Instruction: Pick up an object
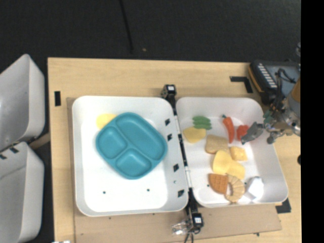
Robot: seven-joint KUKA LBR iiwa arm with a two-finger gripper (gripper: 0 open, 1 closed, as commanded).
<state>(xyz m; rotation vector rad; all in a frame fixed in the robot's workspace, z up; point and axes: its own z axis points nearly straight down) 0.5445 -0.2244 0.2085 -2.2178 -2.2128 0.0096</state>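
The right bin (268,158) holds several toy food pieces: a green piece (201,121), a pale yellow piece (194,134), a long red pepper (229,128), a small red piece (243,131), a tan slice (216,145), yellow chunks (223,162), an orange wedge (218,183) and a ribbed shell (235,189). My gripper (261,134) hangs over the bin's right side. It is open, with one dark finger (251,134) just beside the small red piece. Nothing sits between the fingers.
In the left bin (83,186) lies a blue divided plate (131,145), with a yellow piece (105,119) peeking out at its upper left. A pale grey item (254,186) rests in the right bin's near corner. Dark equipment (264,75) stands at the bench's far right.
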